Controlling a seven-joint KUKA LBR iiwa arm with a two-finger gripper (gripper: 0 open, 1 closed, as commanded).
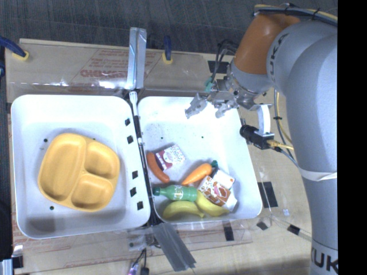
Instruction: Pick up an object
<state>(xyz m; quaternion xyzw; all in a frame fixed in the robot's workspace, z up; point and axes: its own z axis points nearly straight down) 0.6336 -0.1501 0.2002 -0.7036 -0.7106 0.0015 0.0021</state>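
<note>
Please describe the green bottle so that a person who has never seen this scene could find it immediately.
Look at the right white bin, where small toy foods lie heaped near its front edge. The green bottle lies on its side there, just above the yellow banana and below the orange carrot. It is the one green piece in the heap, with a pale cap pointing left.

In the right bin [172, 110], open white floor is left across the whole far half, above the hot dog [156, 166]. The near half is crowded: a small packet [172, 156] lies just beside the hot dog, a carrot [198, 173] to its right, and a green bottle [176, 193], a banana [189, 209] and a snack box [219, 190] are packed nearer the front wall. The left bin [23, 153] is largely taken up by a yellow tray [79, 171].
</note>
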